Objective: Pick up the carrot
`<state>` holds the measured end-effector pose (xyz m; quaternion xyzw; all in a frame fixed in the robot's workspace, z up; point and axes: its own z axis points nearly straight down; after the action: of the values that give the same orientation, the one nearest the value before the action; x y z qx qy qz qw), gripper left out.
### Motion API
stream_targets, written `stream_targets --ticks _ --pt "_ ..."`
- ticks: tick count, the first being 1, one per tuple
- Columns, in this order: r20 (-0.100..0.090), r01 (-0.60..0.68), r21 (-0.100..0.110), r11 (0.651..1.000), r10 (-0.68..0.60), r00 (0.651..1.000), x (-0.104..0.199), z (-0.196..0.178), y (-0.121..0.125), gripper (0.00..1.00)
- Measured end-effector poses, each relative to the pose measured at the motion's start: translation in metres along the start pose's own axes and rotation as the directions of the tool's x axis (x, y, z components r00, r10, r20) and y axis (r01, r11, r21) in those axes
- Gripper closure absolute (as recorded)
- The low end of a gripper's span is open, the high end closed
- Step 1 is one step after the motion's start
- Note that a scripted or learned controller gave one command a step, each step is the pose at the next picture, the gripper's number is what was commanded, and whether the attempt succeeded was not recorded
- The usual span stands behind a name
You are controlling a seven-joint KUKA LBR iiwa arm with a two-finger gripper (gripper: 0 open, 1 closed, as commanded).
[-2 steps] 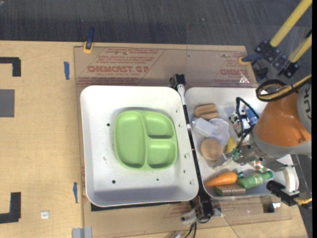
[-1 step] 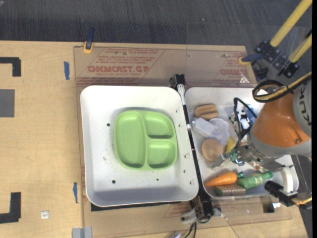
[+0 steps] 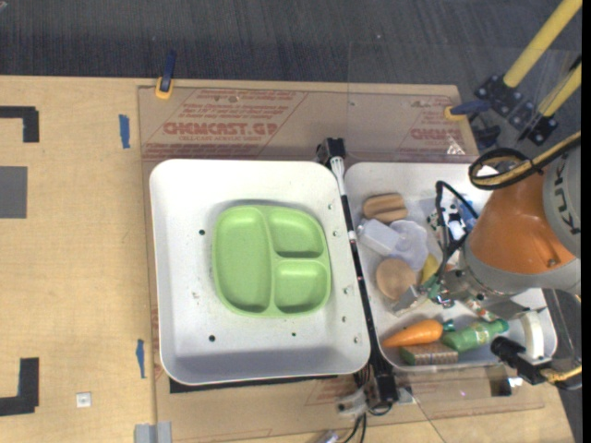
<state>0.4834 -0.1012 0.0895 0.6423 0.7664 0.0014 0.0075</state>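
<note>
Carrot (image 3: pixel 415 333) lies near the front edge of the right bin (image 3: pixel 365 247), its long axis running roughly left to right with the pointed end toward the divider and a slight upward tilt at the right. A green bottle (image 3: pixel 473 336) sits just beside its thick end, almost in line with it. The gripper (image 3: pixel 443 291) hangs above and a little to the right of the carrot, near it but apart, close to a round tan object (image 3: pixel 395 276). How far its jaws stand apart cannot be told; clutter and cabling mask them, and nothing is seen held. The arm reaches in from the right, its orange band (image 3: pixel 511 233) over the bin's back half, wrist pointing down and leftward. To reach the carrot, I judge the gripper must move toward the front edge.
</note>
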Motion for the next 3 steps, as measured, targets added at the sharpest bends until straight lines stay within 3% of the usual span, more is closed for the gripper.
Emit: stream_targets --ticks 2,3 --pt "0.0 0.173 0.003 0.985 -0.173 0.985 -0.0024 0.0 -0.0018 0.0" --pt "0.0 0.315 0.002 0.949 -0.315 0.949 -0.0023 -0.0002 -0.0012 0.0"
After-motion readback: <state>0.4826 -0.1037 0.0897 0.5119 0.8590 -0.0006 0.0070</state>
